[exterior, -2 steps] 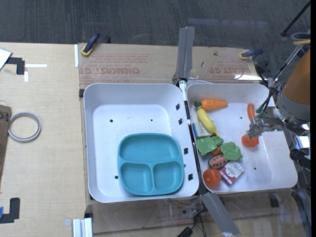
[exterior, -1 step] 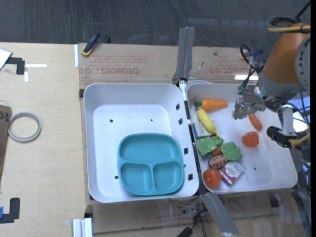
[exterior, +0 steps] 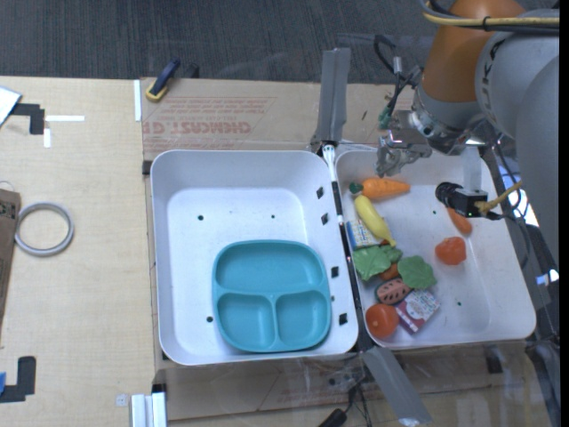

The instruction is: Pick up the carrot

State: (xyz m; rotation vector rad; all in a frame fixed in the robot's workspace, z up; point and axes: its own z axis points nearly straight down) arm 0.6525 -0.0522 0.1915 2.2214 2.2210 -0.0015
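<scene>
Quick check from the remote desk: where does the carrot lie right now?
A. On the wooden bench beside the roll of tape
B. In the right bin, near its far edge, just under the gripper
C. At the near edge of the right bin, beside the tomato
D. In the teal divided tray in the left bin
B: the carrot lies on the floor of the right bin near its far edge, directly below the gripper, just above the banana.

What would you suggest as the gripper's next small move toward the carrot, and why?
Probably a short descent straight down onto the carrot. The gripper hangs just above it at the far end of the right bin, with nothing visible between its fingers, and the carrot lies on its side just beyond the banana, so a small drop should bring the fingers around it.
</scene>
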